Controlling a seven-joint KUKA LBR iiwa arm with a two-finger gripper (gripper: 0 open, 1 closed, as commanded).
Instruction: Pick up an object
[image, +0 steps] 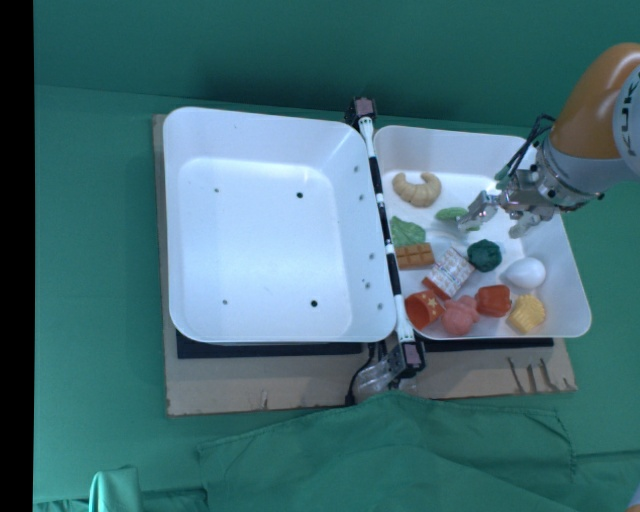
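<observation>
At this moment the end effector (492, 215) hung over the right bin (570, 300), low above its upper middle area, with the arm (600, 100) entering from 2 o'clock. You could see its fingers (481, 208) standing apart, with nothing between them.

The nearest candidate was the small green leaf-shaped piece (451, 213), which lay just beside the end effector at its 9 o'clock. Its long axis ran roughly from 9 to 3 o'clock, in line with the approach. The dark green round piece (484, 254) lay near, at 6 o'clock from the end effector. The croissant (417, 187) lay farther off, at 10 o'clock.

You would judge that a short travel toward 9 o'clock and a descent was needed. The remaining toy foods crowded the bin's lower half. The left bin (190, 150) sat well apart at 9 o'clock.
</observation>
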